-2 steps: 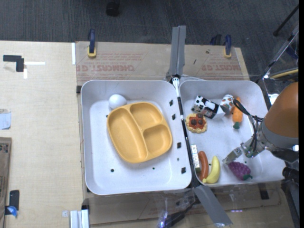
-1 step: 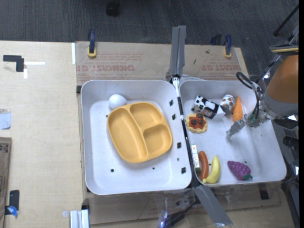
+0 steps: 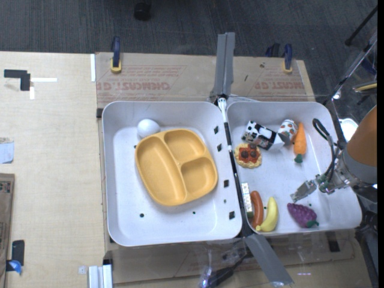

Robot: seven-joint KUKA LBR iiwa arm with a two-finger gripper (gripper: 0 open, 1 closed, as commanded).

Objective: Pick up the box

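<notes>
Box [image 3: 260, 135] lies untouched at right bin's [image 3: 282, 167] far end; pincer [image 3: 305, 190] low near grapes [image 3: 302, 214], state unclear, cannot tell; reach and grasp remain.

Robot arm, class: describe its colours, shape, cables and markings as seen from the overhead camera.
The arm enters at the right edge, showing a rounded orange band above a grey wrist. A black cable loops beside it. The gripper is slim, silvery-grey metal. No markings are legible.

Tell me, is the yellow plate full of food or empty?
Empty. The yellow plate in the left bin shows three bare compartments; the white egg lies beside it, outside its rim.
</notes>
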